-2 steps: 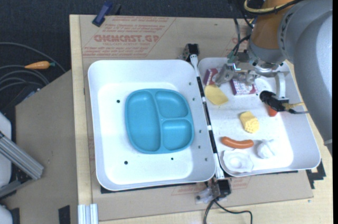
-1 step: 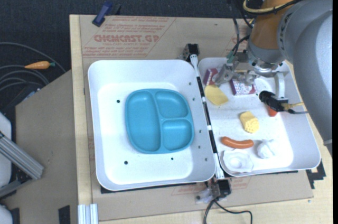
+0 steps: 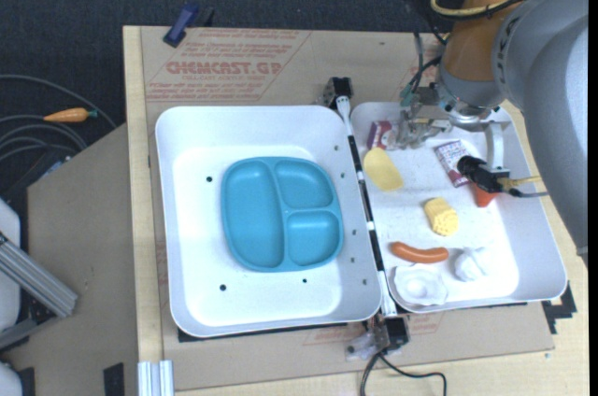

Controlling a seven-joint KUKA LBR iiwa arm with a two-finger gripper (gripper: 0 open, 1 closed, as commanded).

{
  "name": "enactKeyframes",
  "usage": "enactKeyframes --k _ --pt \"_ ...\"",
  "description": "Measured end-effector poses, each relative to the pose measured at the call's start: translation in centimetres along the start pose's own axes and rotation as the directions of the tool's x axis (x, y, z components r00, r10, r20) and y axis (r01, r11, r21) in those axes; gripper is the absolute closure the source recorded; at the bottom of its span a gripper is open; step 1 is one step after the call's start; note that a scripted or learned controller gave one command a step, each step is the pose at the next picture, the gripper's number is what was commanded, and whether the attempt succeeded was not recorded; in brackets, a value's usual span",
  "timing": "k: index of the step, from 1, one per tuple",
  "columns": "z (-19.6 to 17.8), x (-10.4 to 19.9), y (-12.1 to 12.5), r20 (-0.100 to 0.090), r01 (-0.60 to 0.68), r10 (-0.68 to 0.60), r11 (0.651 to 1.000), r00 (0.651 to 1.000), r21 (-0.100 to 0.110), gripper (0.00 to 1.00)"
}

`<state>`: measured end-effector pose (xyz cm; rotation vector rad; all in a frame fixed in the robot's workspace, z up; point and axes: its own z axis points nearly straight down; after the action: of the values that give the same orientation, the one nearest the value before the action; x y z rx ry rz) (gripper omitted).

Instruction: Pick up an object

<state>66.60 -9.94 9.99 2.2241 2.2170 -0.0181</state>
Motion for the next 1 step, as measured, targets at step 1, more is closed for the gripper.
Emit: enactKeyframes --k 1 --pt "0.08 -0.35 -0.19 0.005 -0.002 0.002 1.0 1.0 0.008 0.0"
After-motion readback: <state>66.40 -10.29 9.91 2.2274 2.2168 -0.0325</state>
